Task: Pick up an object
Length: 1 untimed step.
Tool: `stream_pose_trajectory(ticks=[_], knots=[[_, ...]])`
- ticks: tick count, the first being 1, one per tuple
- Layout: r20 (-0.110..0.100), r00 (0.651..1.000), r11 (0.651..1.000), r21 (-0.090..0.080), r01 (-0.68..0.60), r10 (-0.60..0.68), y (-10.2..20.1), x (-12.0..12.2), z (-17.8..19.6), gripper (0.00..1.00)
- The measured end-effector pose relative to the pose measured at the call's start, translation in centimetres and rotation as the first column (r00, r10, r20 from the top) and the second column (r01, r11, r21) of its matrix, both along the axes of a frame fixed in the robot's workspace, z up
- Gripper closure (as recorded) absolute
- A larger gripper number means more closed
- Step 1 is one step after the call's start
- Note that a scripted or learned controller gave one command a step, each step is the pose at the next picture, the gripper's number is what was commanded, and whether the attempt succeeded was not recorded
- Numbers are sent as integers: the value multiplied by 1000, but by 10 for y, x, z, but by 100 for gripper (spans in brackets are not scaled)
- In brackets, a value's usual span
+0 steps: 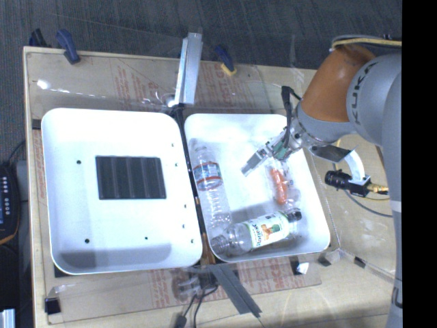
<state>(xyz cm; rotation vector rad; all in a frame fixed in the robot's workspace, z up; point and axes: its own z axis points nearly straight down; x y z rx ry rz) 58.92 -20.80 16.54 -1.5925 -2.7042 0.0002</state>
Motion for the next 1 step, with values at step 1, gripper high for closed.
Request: stream_pose_trajectory(ticks=[1], knots=[[-1,1000,1000,0,-13,13,0,-10,5,0]])
